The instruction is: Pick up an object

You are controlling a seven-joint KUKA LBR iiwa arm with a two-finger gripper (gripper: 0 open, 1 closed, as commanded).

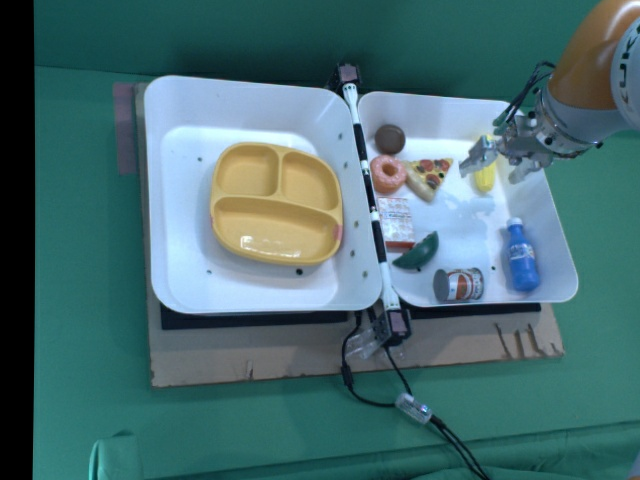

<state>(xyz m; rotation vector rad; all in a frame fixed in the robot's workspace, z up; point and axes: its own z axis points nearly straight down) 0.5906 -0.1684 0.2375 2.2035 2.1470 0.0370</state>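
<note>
A yellow divided plate lies in the left bin.

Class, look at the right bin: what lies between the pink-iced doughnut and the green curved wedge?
In the camera view, a small red-and-white packet lies between the pink-iced doughnut and the green curved wedge.

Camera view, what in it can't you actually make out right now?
- Gripper: too small to tell whether its fingers grip the yellow item beneath.
- Yellow item: partly covered by the gripper, identity unclear.
- Can and packet: label text too small.
- Arm: cut off by the right edge.
</note>
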